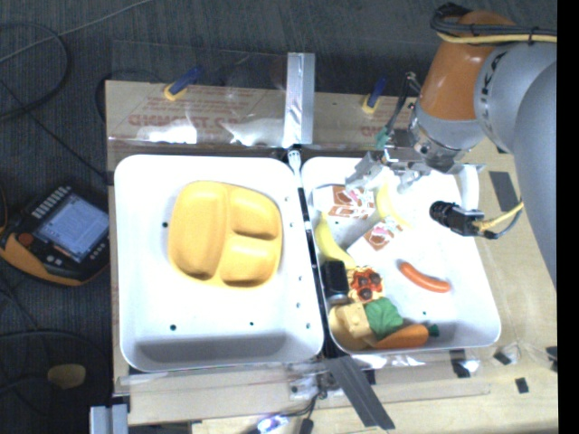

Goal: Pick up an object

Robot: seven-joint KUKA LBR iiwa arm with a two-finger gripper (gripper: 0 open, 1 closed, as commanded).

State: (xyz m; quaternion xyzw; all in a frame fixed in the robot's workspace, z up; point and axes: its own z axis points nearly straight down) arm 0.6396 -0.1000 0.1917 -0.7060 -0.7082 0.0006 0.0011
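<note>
My gripper [386, 174] hangs over the back of the right bin [470, 269], fingers spread open. Just below it lies a pale yellow piece [388, 204], not clamped as far as I can see. Around it sit two red-and-white cartons [344, 201] [382, 235]. A yellow banana [327, 239] lies along the bin's left wall. A red sausage [423, 277] rests right of centre. At the front are a carrot [403, 336], a green piece [383, 315], a tan block [348, 322], a red-and-black item [365, 283] and a small black item [335, 278].
The left bin [145, 315] holds a yellow divided plate [224, 233]. A metal post [299, 98] stands behind the divider between the bins. A black plug on a yellow cable [452, 215] hangs off the arm over the right bin. A handheld device [63, 229] lies on the floor at left.
</note>
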